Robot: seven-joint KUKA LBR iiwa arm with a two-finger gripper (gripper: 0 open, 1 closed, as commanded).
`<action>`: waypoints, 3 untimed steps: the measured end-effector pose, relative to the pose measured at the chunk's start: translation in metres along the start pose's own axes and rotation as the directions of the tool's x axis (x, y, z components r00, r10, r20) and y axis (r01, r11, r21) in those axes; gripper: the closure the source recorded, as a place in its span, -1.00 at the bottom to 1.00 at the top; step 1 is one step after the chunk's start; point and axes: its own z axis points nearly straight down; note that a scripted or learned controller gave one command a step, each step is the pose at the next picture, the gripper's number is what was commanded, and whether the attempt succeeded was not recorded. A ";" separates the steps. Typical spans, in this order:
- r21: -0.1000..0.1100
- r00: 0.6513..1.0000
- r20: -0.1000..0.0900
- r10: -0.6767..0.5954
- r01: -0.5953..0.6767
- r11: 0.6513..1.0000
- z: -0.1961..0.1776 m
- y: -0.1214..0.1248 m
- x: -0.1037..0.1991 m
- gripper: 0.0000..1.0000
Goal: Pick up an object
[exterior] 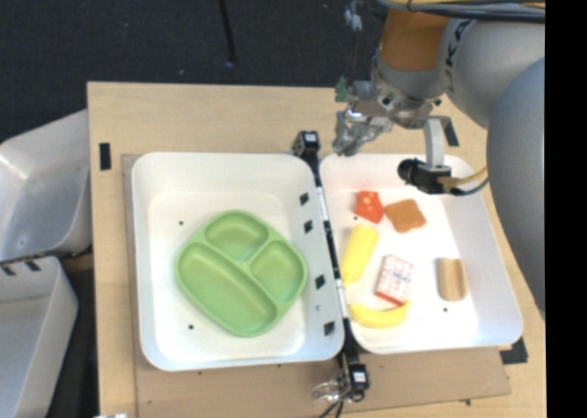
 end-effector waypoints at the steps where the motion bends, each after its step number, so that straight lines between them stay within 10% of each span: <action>1: -0.002 1.000 0.000 -0.001 0.001 1.000 -0.002 0.004 0.042 1.00; 2: -0.003 1.000 -0.002 -0.002 0.002 1.000 -0.008 0.013 0.097 1.00; 3: -0.001 1.000 -0.001 0.002 -0.002 1.000 -0.007 0.012 0.094 -1.00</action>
